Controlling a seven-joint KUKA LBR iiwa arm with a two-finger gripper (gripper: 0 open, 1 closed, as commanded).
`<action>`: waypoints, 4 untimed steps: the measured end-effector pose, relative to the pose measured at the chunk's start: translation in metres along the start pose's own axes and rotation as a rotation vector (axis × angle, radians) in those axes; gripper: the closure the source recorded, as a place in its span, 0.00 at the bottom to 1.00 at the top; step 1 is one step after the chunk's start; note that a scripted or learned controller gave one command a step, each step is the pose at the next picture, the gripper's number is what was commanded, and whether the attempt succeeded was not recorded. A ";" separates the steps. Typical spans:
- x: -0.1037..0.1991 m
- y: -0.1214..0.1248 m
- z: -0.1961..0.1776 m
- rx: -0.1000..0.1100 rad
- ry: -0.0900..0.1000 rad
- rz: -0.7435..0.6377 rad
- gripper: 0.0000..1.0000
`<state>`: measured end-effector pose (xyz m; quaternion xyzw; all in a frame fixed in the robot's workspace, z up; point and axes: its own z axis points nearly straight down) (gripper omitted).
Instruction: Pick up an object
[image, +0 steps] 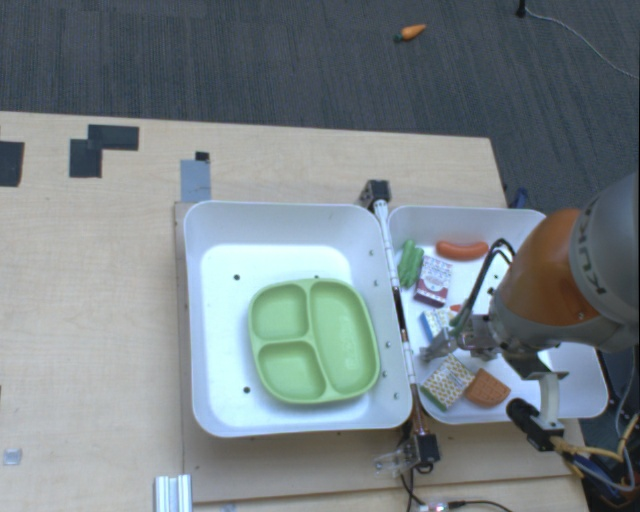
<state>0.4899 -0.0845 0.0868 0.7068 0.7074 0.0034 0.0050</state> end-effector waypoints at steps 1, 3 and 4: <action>0.000 0.002 -0.011 -0.006 -0.001 0.000 1.00; 0.001 0.004 -0.022 -0.009 0.000 -0.002 1.00; 0.001 0.003 -0.022 -0.009 0.000 -0.002 0.00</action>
